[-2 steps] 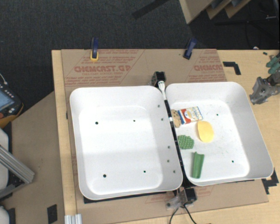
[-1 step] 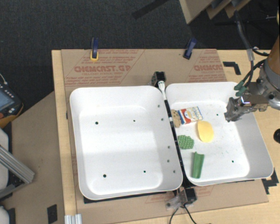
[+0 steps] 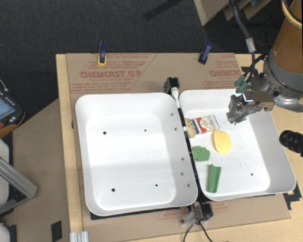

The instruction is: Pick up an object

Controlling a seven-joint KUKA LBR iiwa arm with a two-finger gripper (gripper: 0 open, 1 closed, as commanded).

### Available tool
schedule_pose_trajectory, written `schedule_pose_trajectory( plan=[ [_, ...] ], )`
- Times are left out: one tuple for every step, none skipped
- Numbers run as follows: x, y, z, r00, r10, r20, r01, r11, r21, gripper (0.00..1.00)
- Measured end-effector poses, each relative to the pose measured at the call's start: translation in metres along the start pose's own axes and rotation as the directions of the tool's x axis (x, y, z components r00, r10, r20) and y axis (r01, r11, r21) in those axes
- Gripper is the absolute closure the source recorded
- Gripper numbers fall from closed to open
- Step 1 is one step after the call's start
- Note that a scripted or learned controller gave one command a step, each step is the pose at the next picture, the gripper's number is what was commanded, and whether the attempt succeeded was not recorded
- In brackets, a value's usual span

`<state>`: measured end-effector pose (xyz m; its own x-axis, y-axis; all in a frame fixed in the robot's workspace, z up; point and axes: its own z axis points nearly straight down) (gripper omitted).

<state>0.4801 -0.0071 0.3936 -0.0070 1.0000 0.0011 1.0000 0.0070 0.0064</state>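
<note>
Camera view: yellow disc point(image 3: 222, 142) lies mid right bin point(image 3: 273, 185), beside snack packet point(image 3: 203, 124), green ball point(image 3: 201, 152), green block point(image 3: 214, 178). Gripper point(image 3: 235, 115) hovers near, grip state unclear. Descend centred on 1 item, clear of neighbours

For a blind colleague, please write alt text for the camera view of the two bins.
A grey robot arm reaches from the right, its claw hovering over the right white bin, which holds a snack packet, a yellow oval object, a round green object and a green stick-shaped object. The left white bin sits beside it on a cardboard-covered bench.
</note>
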Motion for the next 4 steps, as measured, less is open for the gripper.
schedule_pose_trajectory(
  plan=[
    [0.019, 0.000, -0.035, 1.000, 0.004, 0.001, -0.004, 1.000, -0.001, 1.00],
    [0.032, 0.000, -0.072, 1.000, 0.005, 0.000, -0.005, 1.000, -0.001, 1.00],
    [0.044, 0.041, -0.006, 1.000, 0.007, 0.002, -0.007, 1.000, 0.014, 1.00],
    [0.071, 0.034, -0.048, 1.000, 0.004, 0.000, -0.004, 1.000, 0.000, 1.00]
  ],
)
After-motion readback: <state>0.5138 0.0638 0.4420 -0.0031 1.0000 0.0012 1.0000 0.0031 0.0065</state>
